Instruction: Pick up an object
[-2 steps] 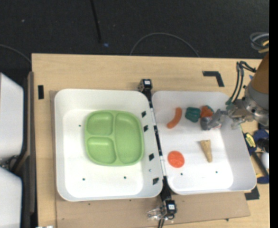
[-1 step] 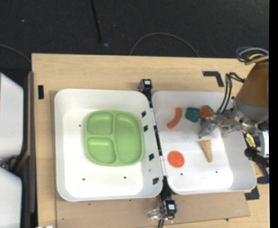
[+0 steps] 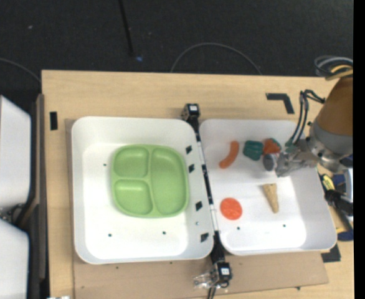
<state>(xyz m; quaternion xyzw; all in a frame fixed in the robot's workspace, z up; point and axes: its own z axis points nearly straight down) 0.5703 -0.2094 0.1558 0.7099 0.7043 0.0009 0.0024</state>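
The hand (image 3: 281,164) sits low in the right bin (image 3: 307,229), toward its far right side, just beside a small cluster of a teal piece (image 3: 253,149) and an orange piece (image 3: 271,145). From where I stand I cannot tell whether it is open or closed, and I see nothing caught in it.

Any of the loose things would do for the pick. The teal and orange pieces lie touching or nearly so, right at the hand's left. An orange sausage (image 3: 229,154) lies further left, a tan cone (image 3: 271,197) just nearer than the hand, and a red disc (image 3: 232,208) near the divider. The green plate (image 3: 150,180) fills the middle of the left bin (image 3: 89,242).

To do this well, I'd say pick one clear target. The cluster is closest, but two pieces crowded together could push apart. The cone lies alone, so coming down across its narrow width looks the safer grab. Centre over it, then lift straight.
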